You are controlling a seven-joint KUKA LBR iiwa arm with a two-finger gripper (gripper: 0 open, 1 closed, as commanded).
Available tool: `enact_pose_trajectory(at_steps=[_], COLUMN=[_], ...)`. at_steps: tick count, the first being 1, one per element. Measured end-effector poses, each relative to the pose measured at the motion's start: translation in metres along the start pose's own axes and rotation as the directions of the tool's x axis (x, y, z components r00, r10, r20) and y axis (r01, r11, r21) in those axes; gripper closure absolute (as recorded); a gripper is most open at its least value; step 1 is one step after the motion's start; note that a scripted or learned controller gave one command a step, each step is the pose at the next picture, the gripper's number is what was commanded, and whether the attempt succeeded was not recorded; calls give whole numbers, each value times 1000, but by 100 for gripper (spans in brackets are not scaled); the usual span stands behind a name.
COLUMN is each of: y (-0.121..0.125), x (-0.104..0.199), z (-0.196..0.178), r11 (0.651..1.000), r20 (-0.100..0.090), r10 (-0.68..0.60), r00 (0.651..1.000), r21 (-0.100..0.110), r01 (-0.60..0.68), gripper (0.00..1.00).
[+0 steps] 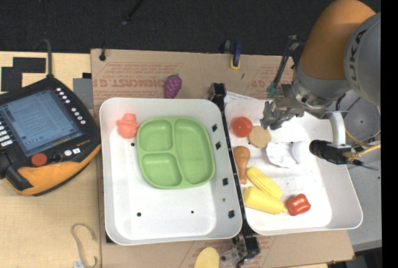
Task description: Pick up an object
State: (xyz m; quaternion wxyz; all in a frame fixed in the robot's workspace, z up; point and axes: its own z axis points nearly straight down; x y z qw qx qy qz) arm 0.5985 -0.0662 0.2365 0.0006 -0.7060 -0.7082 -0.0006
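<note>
My gripper [272, 117] hangs over the back of the right bin [339, 214], just above and to the right of a tan round piece [260, 136]. A red tomato [242, 126] lies to the left of that piece. In front of the gripper sits a white crumpled object [283, 153]. Toward the front of the bin lie a brown drumstick [241, 158], a corn cob [264, 181], a yellow piece [261, 201] and a red pepper [298, 204]. The gripper's dark tip blends with its shadow.
The left bin [161, 217] holds a green divided plate [175, 152] and a pink toy [127, 125]. Purple grapes [173, 85] lie behind the bins and a yellow fruit [207, 257] in front. A teach pendant [40, 127] rests at the left.
</note>
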Motion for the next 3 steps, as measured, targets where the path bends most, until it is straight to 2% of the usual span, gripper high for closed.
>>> enact_pose_trajectory(at_steps=[1,2,3], y=[8,7,17], x=[36,22,25], z=[17,12,16], r11=[1000,1000,1000], r20=[1,2,2], r10=[3,4,-1], r00=[1000,1000,1000], r21=[4,2,1], r01=[-3,-4,1], gripper=[100,100,100])
